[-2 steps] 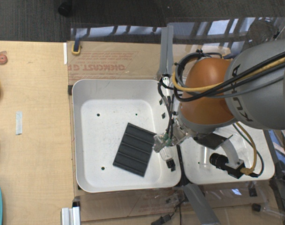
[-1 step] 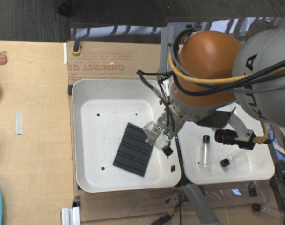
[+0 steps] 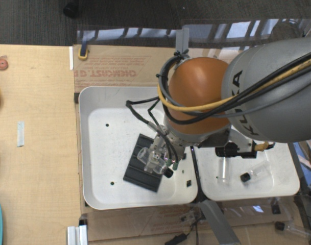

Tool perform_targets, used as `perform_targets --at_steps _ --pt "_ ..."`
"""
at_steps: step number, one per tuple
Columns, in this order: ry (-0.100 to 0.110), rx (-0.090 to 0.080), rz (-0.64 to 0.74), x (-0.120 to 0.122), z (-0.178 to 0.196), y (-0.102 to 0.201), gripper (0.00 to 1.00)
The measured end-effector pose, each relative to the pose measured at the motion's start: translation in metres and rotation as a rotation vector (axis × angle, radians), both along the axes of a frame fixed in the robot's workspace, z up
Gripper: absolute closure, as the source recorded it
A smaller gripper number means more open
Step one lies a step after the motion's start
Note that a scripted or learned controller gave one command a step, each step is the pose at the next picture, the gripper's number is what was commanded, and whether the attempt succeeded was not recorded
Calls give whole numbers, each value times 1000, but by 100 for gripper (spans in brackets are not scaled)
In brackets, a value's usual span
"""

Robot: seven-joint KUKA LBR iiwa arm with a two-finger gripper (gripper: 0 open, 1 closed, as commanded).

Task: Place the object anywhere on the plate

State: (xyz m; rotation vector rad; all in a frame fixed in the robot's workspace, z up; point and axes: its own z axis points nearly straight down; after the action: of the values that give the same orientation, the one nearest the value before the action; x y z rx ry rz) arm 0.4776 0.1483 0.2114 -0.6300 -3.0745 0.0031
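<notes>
gripper [image 3: 156, 160]: hovering over the black plate [image 3: 140, 170], can't tell its grip
object: you're probably handling something light, clear, slippery; can't make it out

Gripper [image 3: 154, 160] low over a black slab [image 3: 140, 168] in the left white bin [image 3: 94, 137], arm [image 3: 237, 96] above.

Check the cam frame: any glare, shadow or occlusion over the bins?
Camera view: light is even, no strong glare on the left bin; the arm looms large and hides much of the right bin; soft shadow beneath the pincer over the black plate; clear pincer parts blend into the white background.
</notes>
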Motion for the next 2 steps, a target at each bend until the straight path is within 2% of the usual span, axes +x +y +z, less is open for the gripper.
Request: perform_targets --at_steps 1,2 --pt "0 0 0 0 0 0 0" --pt "-4 1 -10 51 45 45 0"
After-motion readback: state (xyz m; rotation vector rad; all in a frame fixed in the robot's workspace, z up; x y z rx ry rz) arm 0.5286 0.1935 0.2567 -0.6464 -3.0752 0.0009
